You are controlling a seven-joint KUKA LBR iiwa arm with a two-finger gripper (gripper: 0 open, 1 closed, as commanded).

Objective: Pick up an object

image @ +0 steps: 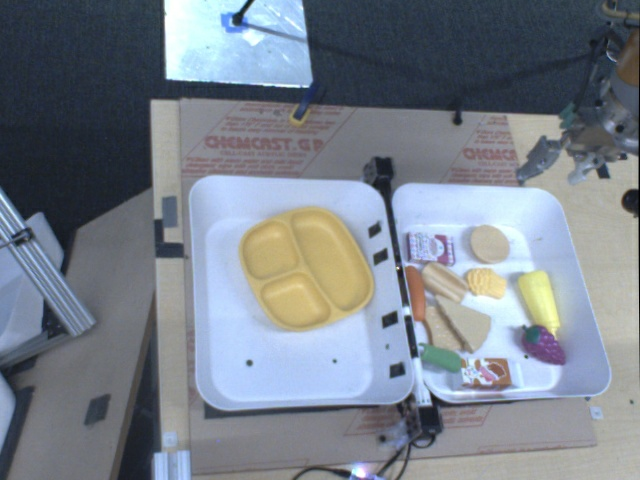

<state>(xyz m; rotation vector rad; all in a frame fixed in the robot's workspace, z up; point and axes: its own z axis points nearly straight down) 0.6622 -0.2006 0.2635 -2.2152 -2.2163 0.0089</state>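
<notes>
Jaws (560, 162) spread over cardboard-lined bench (250, 138), beyond right bin (575, 268)

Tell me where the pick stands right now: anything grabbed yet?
Nothing looks done. The gripper hangs open above the far right corner of the right bin, with nothing between its fingers. The toy food, including the yellow bottle, grapes and round cracker, lies in that bin. The yellow tray sits in the left bin. Descending, closing and lifting remain.
</notes>
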